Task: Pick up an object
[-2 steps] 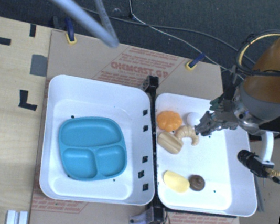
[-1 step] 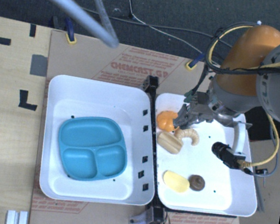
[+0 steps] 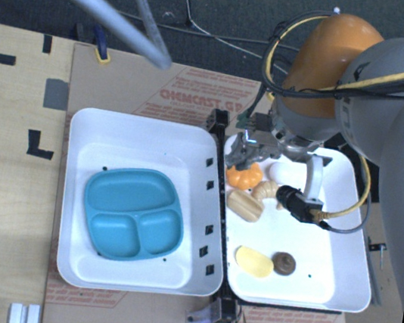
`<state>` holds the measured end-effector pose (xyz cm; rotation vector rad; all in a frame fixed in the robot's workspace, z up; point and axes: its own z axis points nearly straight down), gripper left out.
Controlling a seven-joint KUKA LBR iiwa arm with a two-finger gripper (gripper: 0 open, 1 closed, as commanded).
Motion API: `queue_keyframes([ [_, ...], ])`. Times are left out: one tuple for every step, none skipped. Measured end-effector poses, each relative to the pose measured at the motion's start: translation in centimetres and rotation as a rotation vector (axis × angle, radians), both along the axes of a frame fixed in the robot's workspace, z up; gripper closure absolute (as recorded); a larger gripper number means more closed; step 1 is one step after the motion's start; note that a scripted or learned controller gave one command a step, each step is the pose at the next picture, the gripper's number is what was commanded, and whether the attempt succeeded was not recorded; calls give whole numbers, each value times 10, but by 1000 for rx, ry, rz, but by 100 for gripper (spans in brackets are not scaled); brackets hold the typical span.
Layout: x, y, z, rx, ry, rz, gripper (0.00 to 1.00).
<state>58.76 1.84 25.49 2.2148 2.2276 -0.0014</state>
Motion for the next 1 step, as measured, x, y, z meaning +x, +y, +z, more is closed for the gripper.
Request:
queue_keyframes([
  [24,52,-6,1,0,1,100],
])
